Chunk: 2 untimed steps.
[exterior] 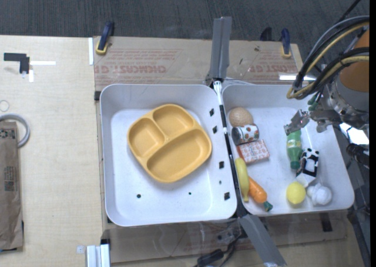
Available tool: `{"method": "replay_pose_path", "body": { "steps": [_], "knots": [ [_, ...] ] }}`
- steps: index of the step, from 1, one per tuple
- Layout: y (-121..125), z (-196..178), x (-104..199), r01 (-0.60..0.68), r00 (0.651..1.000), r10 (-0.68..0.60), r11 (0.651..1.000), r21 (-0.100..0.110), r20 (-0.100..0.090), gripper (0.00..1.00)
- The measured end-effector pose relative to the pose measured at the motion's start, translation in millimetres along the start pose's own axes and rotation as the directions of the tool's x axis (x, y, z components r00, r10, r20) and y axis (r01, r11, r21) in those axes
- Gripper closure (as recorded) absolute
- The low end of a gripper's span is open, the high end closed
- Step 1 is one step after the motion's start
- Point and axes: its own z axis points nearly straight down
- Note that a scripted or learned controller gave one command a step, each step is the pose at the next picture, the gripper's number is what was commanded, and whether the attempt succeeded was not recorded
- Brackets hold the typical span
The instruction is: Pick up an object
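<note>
My gripper (pixel 298 121) hangs over the right bin (pixel 276 100), near its right side, just above the top of a green bottle (pixel 294 148). Nothing shows in its grasp. The bottle lies lengthwise on the bin floor. Next to it is a black-and-white toy (pixel 309 163), with a yellow lemon (pixel 296 193) and a white lumpy object (pixel 321 194) at the front. On the bin's left side lie a tan ball (pixel 239 116), a small can (pixel 246 133), a pink patterned box (pixel 254 152), a banana (pixel 241 176) and a carrot (pixel 258 193).
The left bin (pixel 117 160) holds a yellow divided plate (pixel 170 149). A grey divider bar (pixel 220 48) runs between the bins at the back. The arm's black and yellow cables (pixel 329 48) loop over the right bin's far right corner. A brown bag (pixel 9 183) lies far left.
</note>
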Motion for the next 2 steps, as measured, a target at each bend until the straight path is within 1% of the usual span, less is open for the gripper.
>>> {"method": "replay_pose_path", "body": {
  "steps": [1, 2],
  "knots": [
    [-5.9, 84.4, -34.4, -0.032, 0.999, 0.032, 0.999, -0.002, -0.012, 0.0],
    [-5.8, 74.4, -36.9, -0.035, 0.999, 0.035, 0.999, -0.005, -0.006, 1.0]
  ]
}}
